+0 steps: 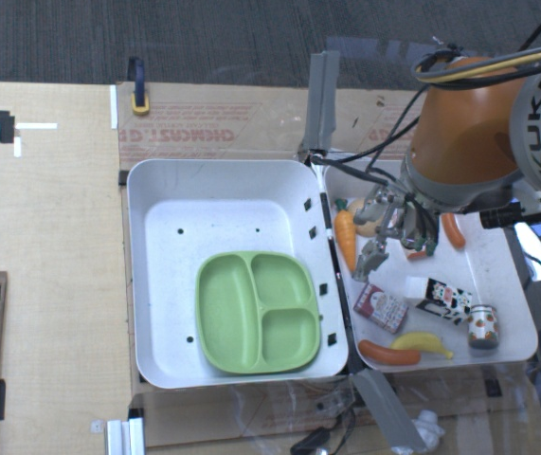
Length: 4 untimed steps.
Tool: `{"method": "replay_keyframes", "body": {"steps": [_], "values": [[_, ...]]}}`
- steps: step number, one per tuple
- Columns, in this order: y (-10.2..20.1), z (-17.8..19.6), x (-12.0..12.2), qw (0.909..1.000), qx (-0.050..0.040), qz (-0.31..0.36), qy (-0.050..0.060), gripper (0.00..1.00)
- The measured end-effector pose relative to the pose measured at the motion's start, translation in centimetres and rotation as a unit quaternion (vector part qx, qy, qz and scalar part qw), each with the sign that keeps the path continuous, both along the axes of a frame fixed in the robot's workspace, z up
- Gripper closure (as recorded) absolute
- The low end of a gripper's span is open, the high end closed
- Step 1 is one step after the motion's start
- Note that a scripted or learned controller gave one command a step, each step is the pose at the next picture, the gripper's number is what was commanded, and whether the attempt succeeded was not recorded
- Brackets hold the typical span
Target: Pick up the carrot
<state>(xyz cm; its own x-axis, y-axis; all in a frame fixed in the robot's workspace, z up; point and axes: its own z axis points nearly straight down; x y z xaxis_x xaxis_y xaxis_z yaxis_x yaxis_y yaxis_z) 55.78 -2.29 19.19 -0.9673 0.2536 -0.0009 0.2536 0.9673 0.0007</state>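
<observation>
The carrot (346, 239) is orange and lies lengthwise against the left wall of the right bin (521, 292), its green-tipped end toward the back. My gripper (390, 243) hangs over the same bin just right of the carrot, fingers pointing down and open. One fingertip (369, 259) is close beside the carrot's lower half. Nothing sits between the fingers.
The right bin also holds a red sausage (454, 230), a maroon packet (381, 308), a cow-patterned carton (445, 299), a small can (481, 326), a banana (426, 345) and a red pepper (388, 353). A green divided plate (259, 313) lies in the left bin (147, 254).
</observation>
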Motion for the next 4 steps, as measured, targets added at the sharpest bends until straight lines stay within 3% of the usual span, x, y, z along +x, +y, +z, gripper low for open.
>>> {"method": "replay_keyframes", "body": {"steps": [1,2,3,4], "values": [[-6.9,-6.9,-1.2,0.9945,0.0001,0.105,0.0,0.0],[-7.0,-5.9,-1.0,0.9949,0.0008,0.101,-0.002,1.0],[-2.0,1.6,-3.8,0.9791,-0.0002,0.203,-0.002,1.0],[3.5,3.9,-4.6,0.9677,-0.0007,0.252,-0.003,1.0]]}}
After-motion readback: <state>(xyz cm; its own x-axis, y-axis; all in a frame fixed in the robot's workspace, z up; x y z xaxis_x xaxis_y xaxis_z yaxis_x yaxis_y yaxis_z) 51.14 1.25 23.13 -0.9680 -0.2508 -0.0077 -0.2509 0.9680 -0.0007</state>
